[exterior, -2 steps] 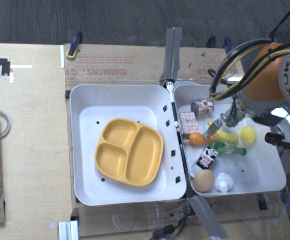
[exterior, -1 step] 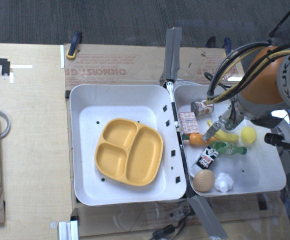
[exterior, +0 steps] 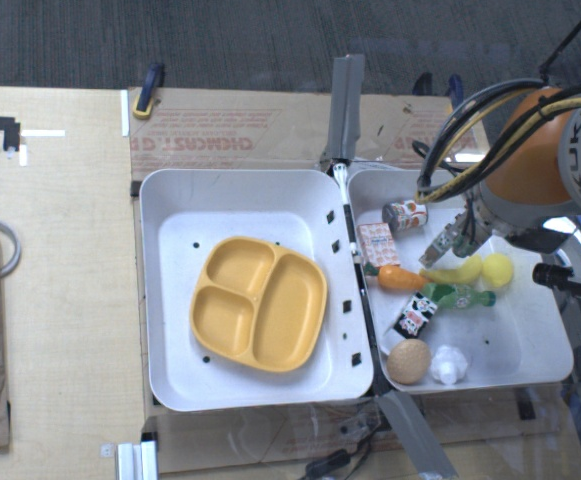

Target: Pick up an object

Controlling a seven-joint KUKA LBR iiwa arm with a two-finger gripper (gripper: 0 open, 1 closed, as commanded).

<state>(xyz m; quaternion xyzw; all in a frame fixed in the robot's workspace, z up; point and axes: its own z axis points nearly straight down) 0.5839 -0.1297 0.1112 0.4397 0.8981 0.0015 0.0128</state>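
The end effector (exterior: 442, 251), grip state impossible to tell, is hovering above the orange carrot (exterior: 402, 278) mid right bin (exterior: 550, 358), likely needing descent next

arm (exterior: 545, 158): cut by right edge | gripper (exterior: 442, 251): finger gap unclear

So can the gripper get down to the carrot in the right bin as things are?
Probably yes. The gripper hangs just above and right of the carrot, with nothing lying over it. A pink box and a yellow toy sit close beside it, so the fingers could catch those.
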